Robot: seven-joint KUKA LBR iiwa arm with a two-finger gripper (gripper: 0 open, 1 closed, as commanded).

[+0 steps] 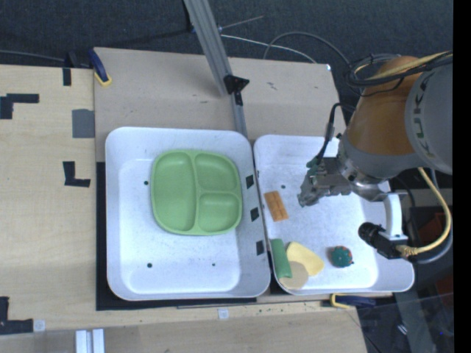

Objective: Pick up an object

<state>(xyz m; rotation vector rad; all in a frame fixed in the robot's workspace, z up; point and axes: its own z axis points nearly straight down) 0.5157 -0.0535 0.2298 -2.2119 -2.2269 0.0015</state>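
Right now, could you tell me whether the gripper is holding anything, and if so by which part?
Nothing is seen in the gripper. It hangs over the right bin, beside the orange block, which lies on the bin floor.

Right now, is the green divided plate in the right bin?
No. The green divided plate lies in the left white bin.

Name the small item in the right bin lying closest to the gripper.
The flat orange block, left of the gripper. The green stick, yellow piece and teal ball lie farther, along the near wall.
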